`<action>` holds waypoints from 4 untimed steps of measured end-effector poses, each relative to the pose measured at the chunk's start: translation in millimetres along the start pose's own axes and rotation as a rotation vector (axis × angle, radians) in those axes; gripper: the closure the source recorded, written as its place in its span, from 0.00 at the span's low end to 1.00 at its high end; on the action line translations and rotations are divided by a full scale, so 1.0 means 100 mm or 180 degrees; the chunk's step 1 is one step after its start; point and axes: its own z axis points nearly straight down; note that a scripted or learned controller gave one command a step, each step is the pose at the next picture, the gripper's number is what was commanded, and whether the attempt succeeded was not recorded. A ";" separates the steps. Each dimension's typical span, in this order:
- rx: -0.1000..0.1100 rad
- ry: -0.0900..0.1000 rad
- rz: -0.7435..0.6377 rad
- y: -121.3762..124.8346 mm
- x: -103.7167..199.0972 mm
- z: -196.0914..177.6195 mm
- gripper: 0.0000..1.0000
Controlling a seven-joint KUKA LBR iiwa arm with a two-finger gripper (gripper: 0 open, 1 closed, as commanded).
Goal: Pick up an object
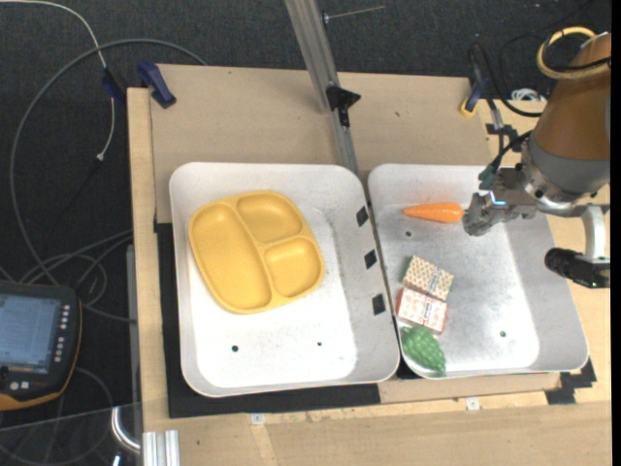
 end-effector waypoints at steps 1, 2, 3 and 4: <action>-0.0008 -0.0002 -0.0004 0.09 0.02 -0.62 1.00; 0.0021 0.0010 -0.0015 0.27 0.52 -0.45 1.00; 0.0028 0.0011 -0.0015 0.38 1.03 -0.30 1.00; 0.0011 0.0012 -0.0020 0.64 1.62 -0.31 1.00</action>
